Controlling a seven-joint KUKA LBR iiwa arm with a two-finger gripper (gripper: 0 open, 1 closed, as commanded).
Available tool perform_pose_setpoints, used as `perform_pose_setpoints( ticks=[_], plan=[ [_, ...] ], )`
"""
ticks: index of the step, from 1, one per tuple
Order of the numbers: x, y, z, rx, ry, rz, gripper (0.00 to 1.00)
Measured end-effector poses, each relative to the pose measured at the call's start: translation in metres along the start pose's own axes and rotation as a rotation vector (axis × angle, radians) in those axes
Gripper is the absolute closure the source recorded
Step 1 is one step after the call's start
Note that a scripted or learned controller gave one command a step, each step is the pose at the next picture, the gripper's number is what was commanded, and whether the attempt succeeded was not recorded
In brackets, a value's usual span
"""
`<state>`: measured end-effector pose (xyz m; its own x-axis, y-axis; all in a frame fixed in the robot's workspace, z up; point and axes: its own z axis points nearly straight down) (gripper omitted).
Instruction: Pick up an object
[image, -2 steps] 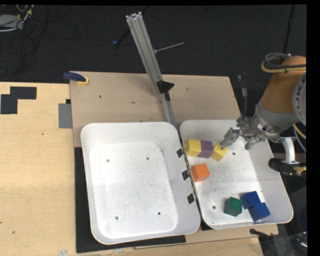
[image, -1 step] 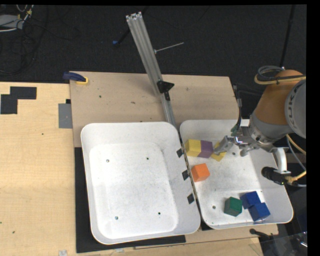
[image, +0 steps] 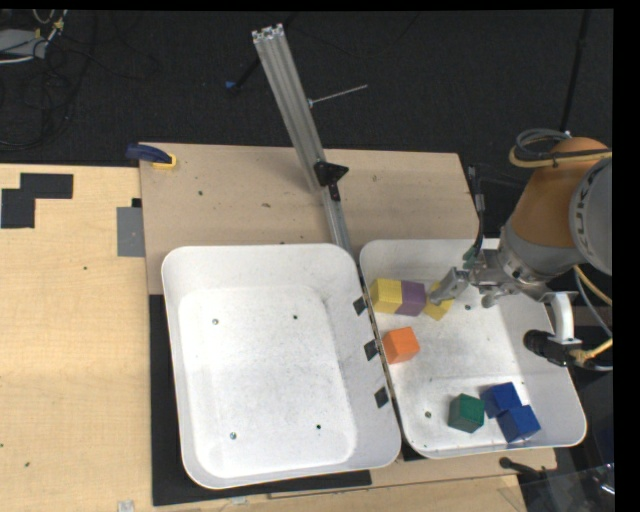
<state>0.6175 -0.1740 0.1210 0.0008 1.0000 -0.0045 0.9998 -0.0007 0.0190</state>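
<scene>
- Camera view, looking down: a pale wooden worktop (image: 60, 330) runs along the left, with a brown board (image: 250, 195) laid behind the bins and dark floor with loose cables beyond it.
- Two shallow white bins sit side by side on a black mat; the left bin (image: 190, 290) and the right bin (image: 560, 400) meet along a centre seam marked by small black clips.
- A ribbed aluminium rail (image: 295, 110) slants down from the top of the view to the point where the bins meet, with a black bracket partway along it.
- The arm (image: 545, 215), grey and orange, reaches in from the right over the right bin's back half, cables looped above it.
- Its gripper (image: 448, 288) sits low, right at a small yellow piece (image: 437, 309). It's too murky there, so I cannot tell whether the jaws are open or closed.
- Just left of that, a yellow block (image: 386, 295) and a purple block (image: 412, 297) are touching.
- An orange cube (image: 402, 344) lies near the seam.
- Toward the front, a dark green block (image: 465, 412) lies beside two blue blocks (image: 510, 410).
- All the blocks look matte and hard-edged.
</scene>
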Motion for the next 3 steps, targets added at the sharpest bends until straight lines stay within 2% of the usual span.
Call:
perform_pose_setpoints(
  ticks=[1,2,3],
  plan=[
    [-0.001,0.001,-0.010,-0.002,0.001,0.004,1.00],
    [-0.010,0.009,-0.067,0.015,0.003,-0.001,1.00],
    [-0.011,0.011,-0.131,0.014,0.003,-0.002,1.00]
  ],
)
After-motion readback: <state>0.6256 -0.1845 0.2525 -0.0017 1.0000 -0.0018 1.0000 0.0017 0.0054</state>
